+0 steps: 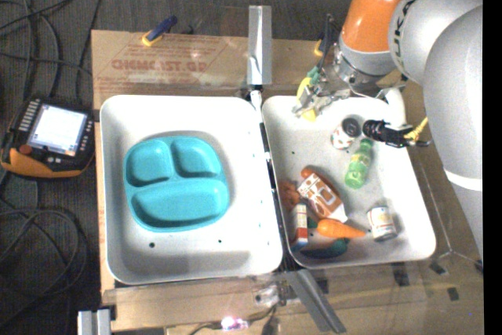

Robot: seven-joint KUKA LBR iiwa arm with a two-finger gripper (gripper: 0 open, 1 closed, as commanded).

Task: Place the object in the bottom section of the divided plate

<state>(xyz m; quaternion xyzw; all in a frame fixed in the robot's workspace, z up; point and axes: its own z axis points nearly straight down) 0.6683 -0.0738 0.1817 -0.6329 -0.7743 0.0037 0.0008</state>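
Note:
A turquoise divided plate (177,182) lies in the left bin (118,247). It has two small sections at the back and one wide section (179,208) at the front, all bare. My gripper (312,100) hangs over the back left corner of the right bin (420,243), well to the right of the plate. A small yellow bit (307,114) shows at its tip; I cannot tell whether it is held. In the right bin lie a green bottle (358,165), an orange and white packet (320,193), a carrot (340,229) and a small can (382,222).
A red and white tube (301,221), a brown item (290,191) and a dark green thing (326,249) crowd the right bin's front left. A small white and red item (341,136) lies near the wrist. A ridge (267,161) separates the bins. A teach pendant (51,136) sits at left.

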